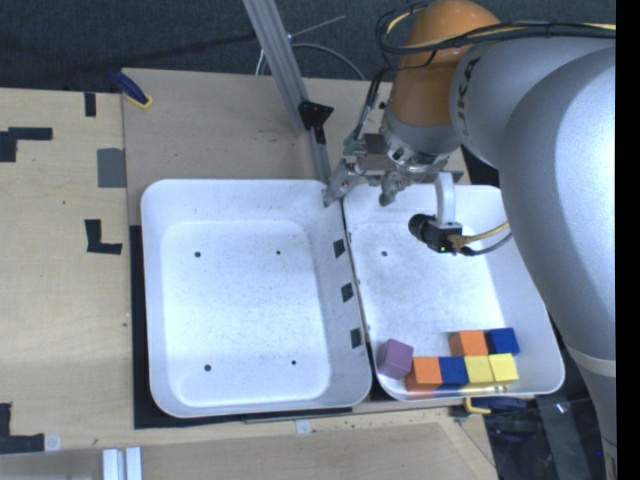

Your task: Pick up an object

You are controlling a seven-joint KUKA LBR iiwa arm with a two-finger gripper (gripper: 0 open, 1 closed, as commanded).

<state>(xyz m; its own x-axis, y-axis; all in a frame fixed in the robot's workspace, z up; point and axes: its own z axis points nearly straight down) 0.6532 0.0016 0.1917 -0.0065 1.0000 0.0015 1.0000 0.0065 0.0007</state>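
The grey two-finger gripper (360, 190) is seen above the far rim between the two shallow white plastic bins (240, 298), its fingers (335, 190) spread apart with nothing between them. Small coloured blocks are gathered at the near edge of the right-hand bin (440, 288): a purple cube (397, 356), orange (427, 370), blue (453, 370) and yellow (480, 369) ones, well apart from the fingers. The bins rest on a pale wooden desk (60, 298).
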